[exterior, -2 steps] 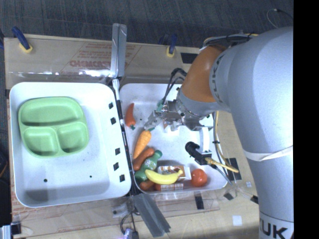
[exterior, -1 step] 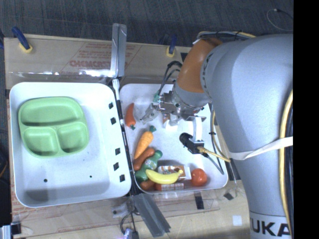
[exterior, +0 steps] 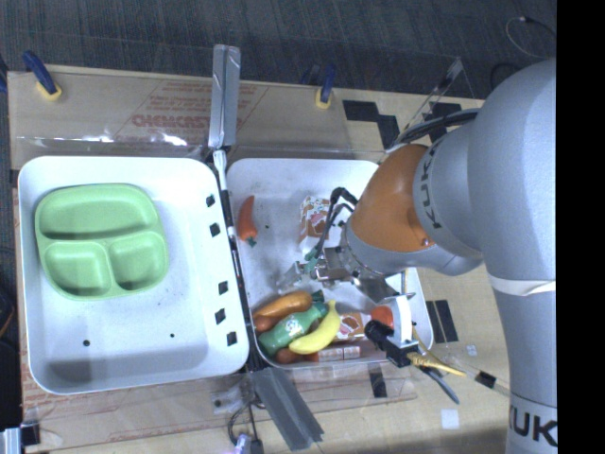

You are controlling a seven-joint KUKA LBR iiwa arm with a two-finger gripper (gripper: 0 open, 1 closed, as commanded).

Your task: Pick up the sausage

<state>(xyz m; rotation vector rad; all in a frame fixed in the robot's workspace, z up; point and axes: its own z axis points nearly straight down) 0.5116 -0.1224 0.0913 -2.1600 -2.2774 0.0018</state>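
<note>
While the grey arm [exterior: 492, 187] reaches in from the right, its hand [exterior: 317, 268] hangs low over the middle of the right bin [exterior: 284, 173] — whether it is spread or pressed together I cannot tell, since the orange band [exterior: 397, 206] and wrist cover much of it. The sausage [exterior: 283, 305] lies at the near side of that bin, just below and left of the hand, an orange-brown link with its long axis running nearly left to right, the right end tipped slightly toward the far side. It touches a green bottle [exterior: 288, 329] beside it, and a yellow banana [exterior: 319, 334] curves along the bottle's right. A small red pepper [exterior: 246, 218] lies apart near the bin's left wall, long axis roughly upright in the view. A printed packet [exterior: 314, 216] sits farther back. The left bin [exterior: 123, 367] holds a green divided tray [exterior: 99, 239] — both bins rest on the tabletop [exterior: 284, 112].
</note>
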